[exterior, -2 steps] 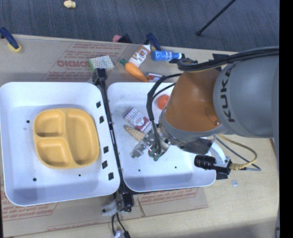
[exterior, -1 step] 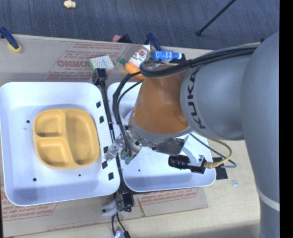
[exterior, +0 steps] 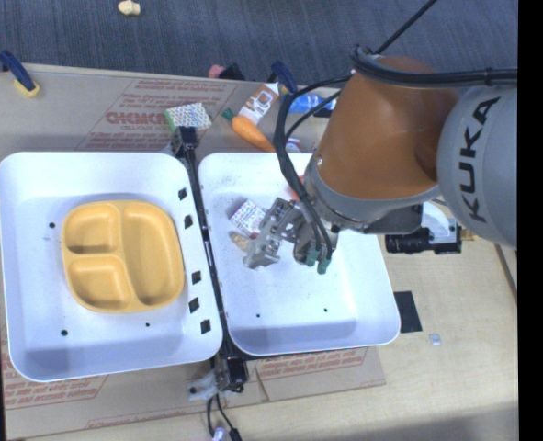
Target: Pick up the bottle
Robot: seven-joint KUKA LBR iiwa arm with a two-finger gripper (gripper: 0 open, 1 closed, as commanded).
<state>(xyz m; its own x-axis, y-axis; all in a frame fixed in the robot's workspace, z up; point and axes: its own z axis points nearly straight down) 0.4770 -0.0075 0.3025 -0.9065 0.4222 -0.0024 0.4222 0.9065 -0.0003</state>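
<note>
An orange bottle [exterior: 255,110] with a white label lies on the cardboard just beyond the back rim of the right bin [exterior: 363,292], outside it. My gripper [exterior: 278,235] hangs low over the middle of the right bin, well in front of that bottle. A small checkered packet [exterior: 246,214] lies on the bin floor just to the gripper's upper left. A tan scrap [exterior: 242,240] sits at its left side, partly hidden by the gripper. I see nothing clearly held.
The left bin [exterior: 23,274] holds a yellow divided tray [exterior: 122,254]. A checkered packet [exterior: 188,116] and a blue object [exterior: 306,105] lie on the cardboard behind the bins. The arm's bulky orange and grey body [exterior: 390,145] covers the right bin's back right part.
</note>
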